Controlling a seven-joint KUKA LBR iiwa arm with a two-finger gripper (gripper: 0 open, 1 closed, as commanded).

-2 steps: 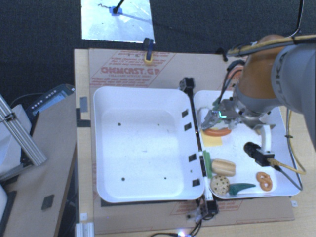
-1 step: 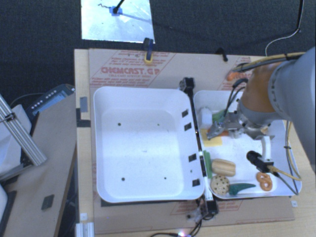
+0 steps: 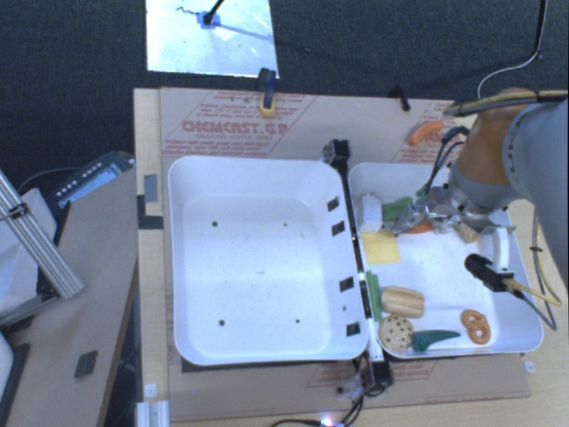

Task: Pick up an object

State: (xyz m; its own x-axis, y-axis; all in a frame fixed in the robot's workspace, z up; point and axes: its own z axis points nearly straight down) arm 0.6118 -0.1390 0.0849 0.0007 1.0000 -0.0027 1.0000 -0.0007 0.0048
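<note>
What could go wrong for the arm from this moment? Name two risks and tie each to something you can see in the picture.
1. Crowding: the gripper sits low among a green item, an orange item and a white block, so it might nudge or catch the wrong one.
2. Wall: those items lie near the right bin's far wall, which may limit the approach or let items get pushed against it.

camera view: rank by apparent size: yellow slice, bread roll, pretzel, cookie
Largest to smallest:
1. bread roll
2. yellow slice, close to the roll, order unsure
3. cookie
4. pretzel
</note>
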